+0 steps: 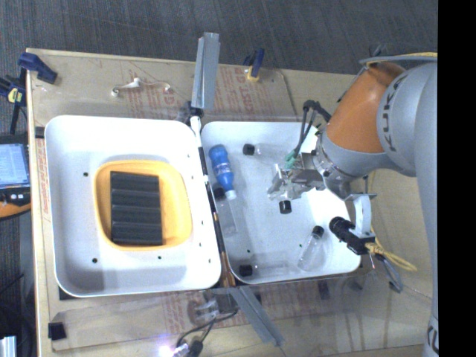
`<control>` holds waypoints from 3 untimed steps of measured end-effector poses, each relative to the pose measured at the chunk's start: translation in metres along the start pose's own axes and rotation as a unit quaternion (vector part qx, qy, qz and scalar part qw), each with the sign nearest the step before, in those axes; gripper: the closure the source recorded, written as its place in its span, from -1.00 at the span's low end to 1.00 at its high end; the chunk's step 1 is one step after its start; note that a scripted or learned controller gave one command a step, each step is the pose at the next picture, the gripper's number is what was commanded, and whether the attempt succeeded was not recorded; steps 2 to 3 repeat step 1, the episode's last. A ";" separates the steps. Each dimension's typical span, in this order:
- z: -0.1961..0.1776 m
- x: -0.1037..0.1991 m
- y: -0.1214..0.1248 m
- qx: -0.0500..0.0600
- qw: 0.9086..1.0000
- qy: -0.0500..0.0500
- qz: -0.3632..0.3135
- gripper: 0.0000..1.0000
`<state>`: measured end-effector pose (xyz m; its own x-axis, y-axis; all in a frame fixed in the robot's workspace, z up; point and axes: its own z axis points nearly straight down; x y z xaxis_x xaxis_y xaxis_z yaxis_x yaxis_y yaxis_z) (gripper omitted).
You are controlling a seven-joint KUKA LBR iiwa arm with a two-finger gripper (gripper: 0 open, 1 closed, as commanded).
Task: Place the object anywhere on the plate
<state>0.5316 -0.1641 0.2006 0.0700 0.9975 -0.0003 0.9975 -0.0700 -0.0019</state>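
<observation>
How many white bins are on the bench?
2: the left shallow white plastic bin holding the yellow plate, and the right shallow white plastic bin beside it.

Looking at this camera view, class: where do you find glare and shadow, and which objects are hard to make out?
Camera view: even overhead light; the left bin shows soft grey shading along its lower wall; the arm shadows the right bin beneath the gripper; the clear vial almost blends into the white; the blue bottle stays distinct.
</observation>
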 end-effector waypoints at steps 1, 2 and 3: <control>0.000 0.000 0.000 0.000 1.000 0.000 0.000 -1.00; 0.000 0.000 0.000 0.000 1.000 0.000 0.000 -1.00; 0.000 0.000 0.000 0.000 1.000 0.000 0.000 -1.00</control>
